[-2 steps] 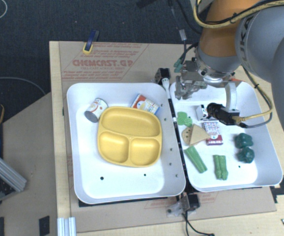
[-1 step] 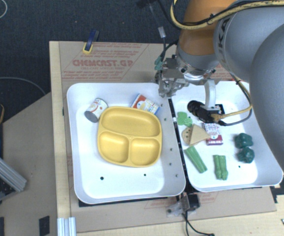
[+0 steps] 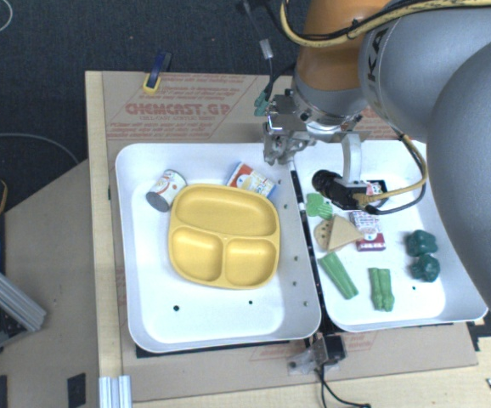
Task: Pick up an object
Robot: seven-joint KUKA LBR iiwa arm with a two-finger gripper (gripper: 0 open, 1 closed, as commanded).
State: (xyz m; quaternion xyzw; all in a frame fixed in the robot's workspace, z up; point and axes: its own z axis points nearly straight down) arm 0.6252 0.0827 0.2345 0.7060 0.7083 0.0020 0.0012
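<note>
Figure: 2 shallow white plastic bins, the left bin (image 3: pixel 143 304) and the right bin (image 3: pixel 449 300), lie side by side so objects can pass across their shared rim. The two-finger gripper (image 3: pixel 279 147) hangs at 12 o'clock over that rim; whether it is released or clenched cannot be told, and nothing shows between its tips. Candidate objects: a yellow 3-compartment plastic tray (image 3: pixel 224 235) mid-left bin, a small white can (image 3: pixel 166 188) at its 10 o'clock, and 2 dark green broccoli pieces (image 3: pixel 421 255) at 3 o'clock.

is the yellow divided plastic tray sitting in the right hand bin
No, the yellow divided plastic tray lies in the left white bin.
</note>
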